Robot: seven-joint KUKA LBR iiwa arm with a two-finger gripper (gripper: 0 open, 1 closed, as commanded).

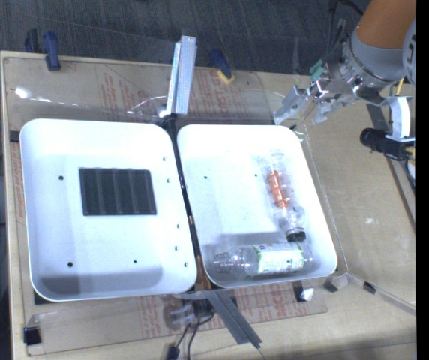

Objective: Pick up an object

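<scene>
Claw (298,109) hangs open and empty at one o'clock, beyond the right bin's (316,201) rim — two clear bottles (280,190) (263,259) lie inside, toward five o'clock.

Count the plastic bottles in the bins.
2, both in the right bin: one clear bottle with orange contents along its right side, one with a pale label lying across the near edge. None seems hidden.

Two bottles (278,190) (263,260) in right bin (222,163); grate (117,192) in left bin (49,148).

white bins (49,145), dark ribbed panel (117,192), clear copper-cored bottle (280,190)
</scene>
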